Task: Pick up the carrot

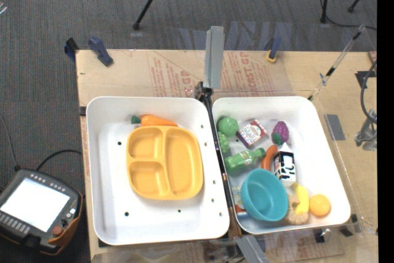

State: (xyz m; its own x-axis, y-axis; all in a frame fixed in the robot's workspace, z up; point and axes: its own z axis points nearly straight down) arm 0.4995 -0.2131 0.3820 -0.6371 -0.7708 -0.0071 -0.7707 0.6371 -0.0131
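Note:
The carrot [156,121] lies in the left bin [104,194] near its far wall. It is orange with a green top that points left. It rests right against the far rim of a yellow divided plate [165,162], touching it or nearly so, and nothing covers it.
The right bin [320,132] holds a green round fruit [227,125], a red-and-white packet [251,132], purple grapes [280,131], a green bottle [243,160], a slim orange-red piece [269,157], a black-and-white carton [284,167], a teal bowl [263,195], a banana [301,200] and an orange [319,205]. A grey upright post [214,61] stands behind the bins.

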